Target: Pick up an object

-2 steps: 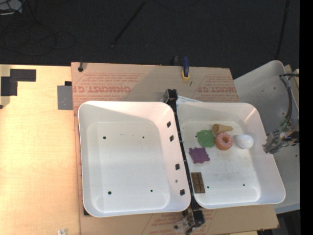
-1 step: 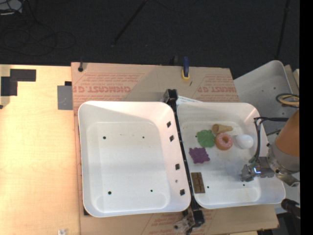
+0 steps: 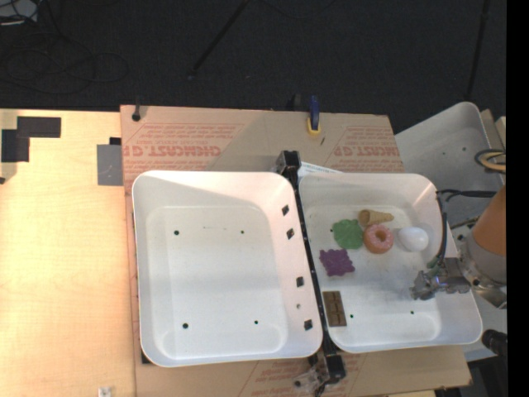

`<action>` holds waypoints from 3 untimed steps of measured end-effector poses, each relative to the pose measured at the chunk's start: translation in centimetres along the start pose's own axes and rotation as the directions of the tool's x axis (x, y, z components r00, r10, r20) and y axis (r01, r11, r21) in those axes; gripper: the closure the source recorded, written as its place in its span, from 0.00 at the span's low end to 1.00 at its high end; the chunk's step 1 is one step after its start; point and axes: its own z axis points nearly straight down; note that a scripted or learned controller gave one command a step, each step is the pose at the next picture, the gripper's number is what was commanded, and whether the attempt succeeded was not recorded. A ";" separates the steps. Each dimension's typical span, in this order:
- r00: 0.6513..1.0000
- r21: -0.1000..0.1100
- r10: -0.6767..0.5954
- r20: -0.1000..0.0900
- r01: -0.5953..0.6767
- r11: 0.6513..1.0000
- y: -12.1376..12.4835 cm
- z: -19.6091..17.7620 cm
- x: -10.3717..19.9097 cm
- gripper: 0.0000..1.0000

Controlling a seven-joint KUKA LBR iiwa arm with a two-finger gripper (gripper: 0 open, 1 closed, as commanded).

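In the right bin (image 3: 388,337) | pincer (image 3: 430,286) low at right wall, cannot tell its state | nearest object: white ball (image 3: 412,238) just far of it | advice: centre over ball before descending, clear of pink donut (image 3: 378,239).

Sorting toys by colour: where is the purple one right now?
The flat purple toy lies in the right white bin, near its left wall, just below the green leafy toy and left of the pink donut.

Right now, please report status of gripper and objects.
Two-finger gripper low in right white bin, nothing seen between fingers. Pink ring donut, round white ball nearby, untouched.
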 end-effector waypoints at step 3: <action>1.000 0.003 0.012 -0.001 -0.012 1.000 -0.1 -2.8 -0.3 1.00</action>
